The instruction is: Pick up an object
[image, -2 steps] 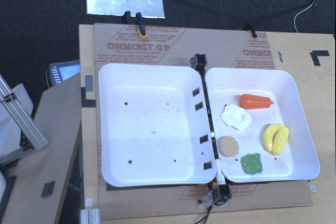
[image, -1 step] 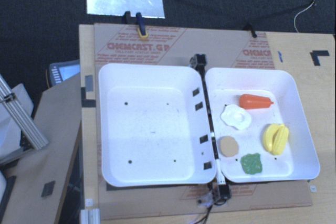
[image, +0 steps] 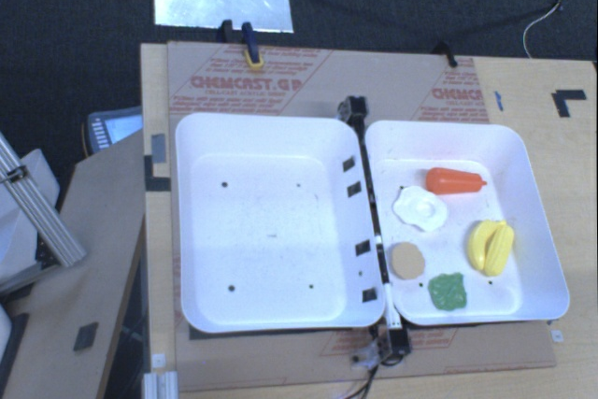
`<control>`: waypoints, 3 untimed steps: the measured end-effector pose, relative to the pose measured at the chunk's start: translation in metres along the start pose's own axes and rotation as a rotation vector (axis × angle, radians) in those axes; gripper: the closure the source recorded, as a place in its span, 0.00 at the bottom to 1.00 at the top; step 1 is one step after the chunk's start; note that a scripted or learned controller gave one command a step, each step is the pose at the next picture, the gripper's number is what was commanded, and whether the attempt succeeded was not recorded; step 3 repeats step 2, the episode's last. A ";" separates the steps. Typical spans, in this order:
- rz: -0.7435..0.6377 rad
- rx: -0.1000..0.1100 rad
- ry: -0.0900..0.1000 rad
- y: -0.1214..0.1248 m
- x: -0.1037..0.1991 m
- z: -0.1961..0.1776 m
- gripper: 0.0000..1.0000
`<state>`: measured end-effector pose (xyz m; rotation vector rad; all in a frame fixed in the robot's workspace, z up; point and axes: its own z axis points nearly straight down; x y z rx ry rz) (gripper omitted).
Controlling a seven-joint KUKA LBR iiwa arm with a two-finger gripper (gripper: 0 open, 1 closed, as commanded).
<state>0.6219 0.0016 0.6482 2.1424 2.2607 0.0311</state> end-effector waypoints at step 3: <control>-0.003 -0.004 -0.001 0.000 0.000 -0.011 1.00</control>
